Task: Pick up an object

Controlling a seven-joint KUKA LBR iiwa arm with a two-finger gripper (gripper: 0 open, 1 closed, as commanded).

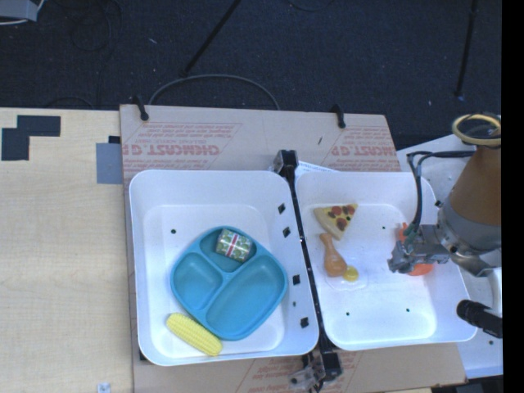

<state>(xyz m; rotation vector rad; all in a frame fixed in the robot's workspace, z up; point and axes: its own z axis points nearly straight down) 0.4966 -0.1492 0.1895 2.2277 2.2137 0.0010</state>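
Your gripper (407, 258) sits low in the right bin (385, 326).
You cannot tell its finger state; something orange shows beside it, and a pizza slice (337, 216) and chicken drumstick (332, 255) lie nearby.

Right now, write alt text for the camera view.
The gripper sits low at the right bin's right side, near a pizza slice and a chicken drumstick. The left bin holds a blue divided plate bearing a small can, plus a corn cob.
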